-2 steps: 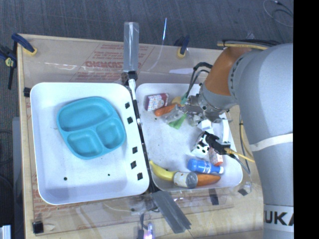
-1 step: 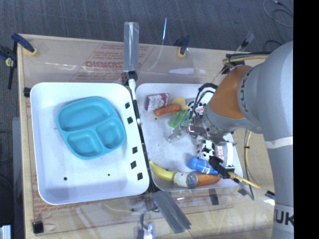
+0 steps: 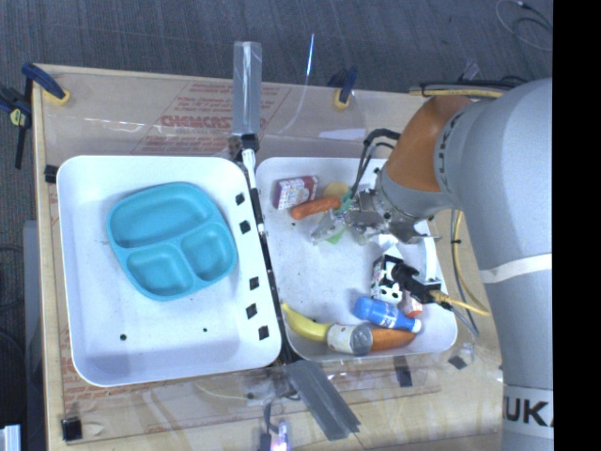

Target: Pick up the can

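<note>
Low over the right white bin (image 3: 310, 346), the end effector (image 3: 349, 216) hides its grip; I cannot tell. Small red can (image 3: 293, 193) lies beside it, toward the bin's far-left corner, long axis across.

gripper (image 3: 349, 216): fingers are blurred, their spacing cannot be told
arm (image 3: 498, 186): cut off by the right and bottom edges
right bin (image 3: 310, 280): right wall is partly hidden under the arm
carrot (image 3: 390, 339): partly covered by the blue bottle (image 3: 387, 314)
</note>
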### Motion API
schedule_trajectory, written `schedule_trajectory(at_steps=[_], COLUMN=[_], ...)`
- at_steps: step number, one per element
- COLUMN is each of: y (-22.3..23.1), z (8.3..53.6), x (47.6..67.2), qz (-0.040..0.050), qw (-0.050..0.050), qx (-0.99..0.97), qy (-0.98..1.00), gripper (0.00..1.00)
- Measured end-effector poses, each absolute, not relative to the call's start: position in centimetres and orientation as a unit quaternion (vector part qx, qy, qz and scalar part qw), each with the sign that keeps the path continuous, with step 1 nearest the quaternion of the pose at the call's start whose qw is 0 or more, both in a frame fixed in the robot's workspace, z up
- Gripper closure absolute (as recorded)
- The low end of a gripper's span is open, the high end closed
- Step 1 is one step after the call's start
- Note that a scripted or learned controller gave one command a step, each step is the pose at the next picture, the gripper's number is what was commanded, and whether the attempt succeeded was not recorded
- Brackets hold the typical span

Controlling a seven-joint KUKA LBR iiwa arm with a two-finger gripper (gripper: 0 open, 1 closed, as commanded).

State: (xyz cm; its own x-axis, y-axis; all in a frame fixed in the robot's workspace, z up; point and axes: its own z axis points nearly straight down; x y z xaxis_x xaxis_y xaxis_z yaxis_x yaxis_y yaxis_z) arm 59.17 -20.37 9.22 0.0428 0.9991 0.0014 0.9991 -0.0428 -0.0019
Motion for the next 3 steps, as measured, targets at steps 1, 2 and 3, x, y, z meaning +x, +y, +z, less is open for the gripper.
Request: schedule_trajectory(at_steps=[1,2,3], y=[-20.6,-20.7,-20.5], z=[11.8,9.1,9.1], x=[57.2,59.0,56.4], qz=[0.0006,0.0006,0.0008], qw=[0.002,0.001,0.002], qx=[-0.721,-0.720,-0.698], qy=[-0.693,-0.694,-0.716], gripper=[0.00,0.00,0.00])
